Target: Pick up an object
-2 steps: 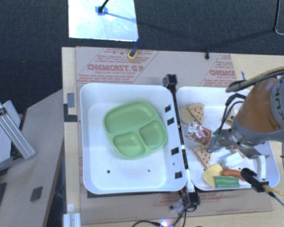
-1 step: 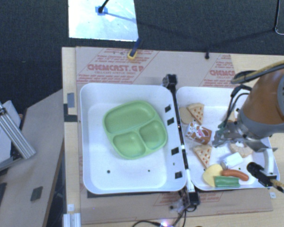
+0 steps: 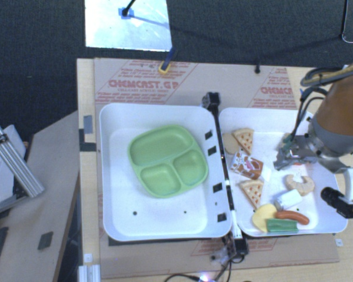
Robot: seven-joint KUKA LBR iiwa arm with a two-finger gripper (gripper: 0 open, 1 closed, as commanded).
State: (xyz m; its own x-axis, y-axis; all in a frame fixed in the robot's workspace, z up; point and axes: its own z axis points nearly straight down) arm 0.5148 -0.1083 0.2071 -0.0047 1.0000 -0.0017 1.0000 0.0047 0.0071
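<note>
Dark carpet surrounded a bench [image 3: 182, 78] covered with brown printed board, on which two shallow white bins sat side by side. On the left, the left bin [image 3: 115, 216] carried a green divided tray [image 3: 167, 160], lying flat and turned at a slight angle, with its one large compartment toward the far left and two smaller ones toward the near right. Beside it, the right bin [image 3: 265, 117] held the small items: one waffle wedge [image 3: 244, 138] near the far left corner with its tip pointing toward the near side, a red-and-white packet [image 3: 247, 165] just below it, a second waffle wedge [image 3: 253, 191] nearer still, a yellow piece [image 3: 262, 217] at the near edge, a green stick [image 3: 280, 225] lying with its long axis running left to right, and an orange sausage [image 3: 292, 217] just above it, its long axis also roughly left to right and tilted slightly down toward the right. A white block [image 3: 290, 199] sat touching or nearly touching a beige bread-like piece [image 3: 300, 184]. The grey arm with its orange band [image 3: 341, 107] reached in from the right, and the gripper [image 3: 294, 155] hung over the right bin just above the beige piece; whether its claw was open or closed could not be told, and nothing could be seen between its tips.
</note>
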